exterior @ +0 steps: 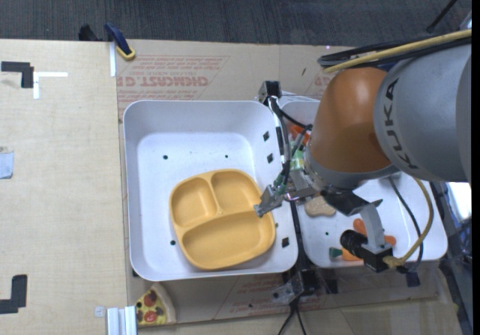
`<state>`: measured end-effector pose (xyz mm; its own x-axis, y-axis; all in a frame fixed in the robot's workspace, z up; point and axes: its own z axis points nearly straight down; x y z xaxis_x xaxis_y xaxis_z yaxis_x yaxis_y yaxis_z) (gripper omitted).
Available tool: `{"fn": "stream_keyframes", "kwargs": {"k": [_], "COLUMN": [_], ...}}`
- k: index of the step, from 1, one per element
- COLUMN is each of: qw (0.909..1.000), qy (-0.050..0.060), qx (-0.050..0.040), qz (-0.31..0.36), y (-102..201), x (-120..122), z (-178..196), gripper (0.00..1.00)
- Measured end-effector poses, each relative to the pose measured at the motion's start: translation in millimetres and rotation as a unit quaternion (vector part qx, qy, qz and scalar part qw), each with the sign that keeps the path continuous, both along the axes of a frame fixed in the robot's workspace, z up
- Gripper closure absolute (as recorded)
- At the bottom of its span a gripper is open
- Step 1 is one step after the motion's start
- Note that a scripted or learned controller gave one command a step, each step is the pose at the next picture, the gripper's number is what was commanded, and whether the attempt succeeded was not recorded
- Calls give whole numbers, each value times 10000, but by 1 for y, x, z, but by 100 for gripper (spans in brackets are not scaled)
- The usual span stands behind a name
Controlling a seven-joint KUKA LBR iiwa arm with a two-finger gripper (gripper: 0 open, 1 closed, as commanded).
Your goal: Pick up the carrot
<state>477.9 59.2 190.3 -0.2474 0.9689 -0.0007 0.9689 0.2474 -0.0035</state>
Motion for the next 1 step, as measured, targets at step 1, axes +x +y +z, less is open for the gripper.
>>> {"fn": "stream_keyframes", "kwargs": {"k": [1], "qw": [9892], "qy": [-4], "qx": [-9], "qz": [-1464], "y": [-27], "x": [80], "z": [0], "gripper": [0]}}
